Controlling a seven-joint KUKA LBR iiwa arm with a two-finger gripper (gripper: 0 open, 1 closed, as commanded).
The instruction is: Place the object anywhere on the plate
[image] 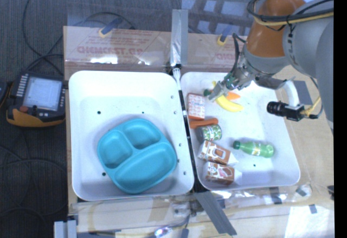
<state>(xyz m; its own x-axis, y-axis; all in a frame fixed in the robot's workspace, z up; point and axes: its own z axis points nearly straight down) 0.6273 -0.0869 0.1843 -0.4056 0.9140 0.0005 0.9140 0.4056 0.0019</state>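
Tool (223, 89) hangs over a curved yellow banana (230, 104); its opening cannot be told. Blue plate (137, 154) sits apart.

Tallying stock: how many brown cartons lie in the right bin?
2: one carton by the can, the other carton just below it near the front wall. Nothing seems hidden.
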